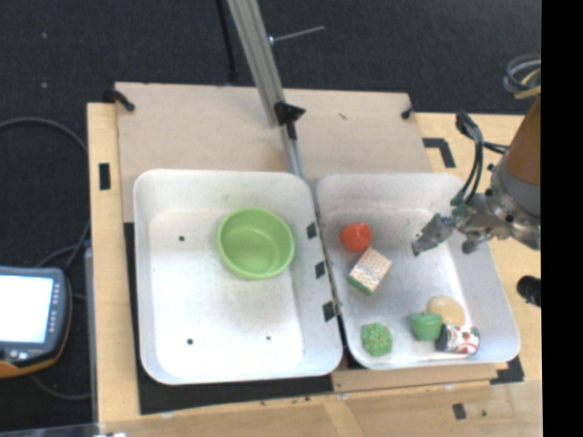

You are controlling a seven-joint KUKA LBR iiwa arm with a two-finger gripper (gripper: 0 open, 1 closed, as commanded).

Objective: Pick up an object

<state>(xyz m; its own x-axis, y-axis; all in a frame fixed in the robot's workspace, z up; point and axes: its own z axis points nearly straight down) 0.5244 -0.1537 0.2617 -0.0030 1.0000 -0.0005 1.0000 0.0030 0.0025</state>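
Camera view: my gripper (453,235) hangs over the right bin (401,194), fingers apart, nothing between them. Red ball (356,237) and patterned block (369,270) lie nearby.

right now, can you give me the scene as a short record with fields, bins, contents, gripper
left bin: holds a green bowl, upright
right bin: holds a red ball, a patterned cube, a green knobbly ball, a green lump, a beige round object and a small red, white and black item
corner cluster: green lump, beige object and small item sit close together at the near right corner
gripper: above the right bin's right half, nothing seen between its fingers
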